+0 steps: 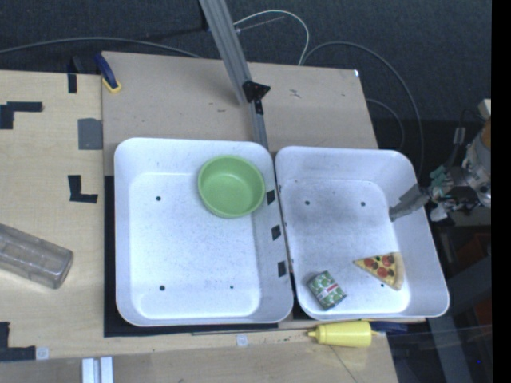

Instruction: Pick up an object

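Looking down from the overhead camera, I see the two white bins side by side on the bench. The left bin (136,294) has a green bowl (231,186) sitting near its top right corner, close to the wall it shares with its neighbour. The right bin (343,166) has a toy pizza slice (382,268) toward its lower right and a small green packet (326,289) to the left of the slice, near the bottom wall; the two lie close but apart. A yellow bottle (345,334) lies on the bench just outside the right bin's bottom rim, and a clear plastic cylinder (32,255) lies well off to the left.

The gripper (411,200) comes in from the right over the right bin's rim, a grey finger slanting down toward the bin floor. It is above and clear of the pizza slice, touching nothing that I can see. Whether it is spread or closed I cannot tell from this angle.

By my reckoning this is the approach step: nothing is picked yet. The nearest target looks to be the pizza slice, so the next move would call for travelling toward the lower part of the bin, centring over the slice or packet, then descending. The slice looks flat, which I'd guess makes it hard to grasp.
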`<state>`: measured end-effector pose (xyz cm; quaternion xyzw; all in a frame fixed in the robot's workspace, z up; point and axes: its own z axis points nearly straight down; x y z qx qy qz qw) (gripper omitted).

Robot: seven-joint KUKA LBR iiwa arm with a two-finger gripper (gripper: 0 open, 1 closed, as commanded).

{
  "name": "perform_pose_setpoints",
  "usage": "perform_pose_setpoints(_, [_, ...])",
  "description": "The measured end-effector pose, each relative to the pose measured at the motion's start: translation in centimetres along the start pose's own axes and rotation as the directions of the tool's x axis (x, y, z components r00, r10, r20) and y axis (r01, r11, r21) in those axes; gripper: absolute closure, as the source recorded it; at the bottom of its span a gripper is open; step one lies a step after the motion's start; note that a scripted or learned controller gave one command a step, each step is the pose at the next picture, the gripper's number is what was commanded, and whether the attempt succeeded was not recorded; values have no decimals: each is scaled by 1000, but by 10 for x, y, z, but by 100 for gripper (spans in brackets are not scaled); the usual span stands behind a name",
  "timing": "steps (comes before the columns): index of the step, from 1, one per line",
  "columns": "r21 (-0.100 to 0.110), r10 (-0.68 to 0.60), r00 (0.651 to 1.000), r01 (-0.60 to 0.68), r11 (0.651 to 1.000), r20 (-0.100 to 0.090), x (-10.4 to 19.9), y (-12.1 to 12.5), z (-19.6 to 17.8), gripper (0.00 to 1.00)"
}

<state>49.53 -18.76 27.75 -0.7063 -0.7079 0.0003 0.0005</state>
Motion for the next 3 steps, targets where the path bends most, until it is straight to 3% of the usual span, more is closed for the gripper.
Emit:
perform_pose_setpoints(1, [0,0,1000,0,1000,0,0,0,0,0])
perform_pose_setpoints(3, [8,2,1000,-2,1000,-2,5,-2,127,0])
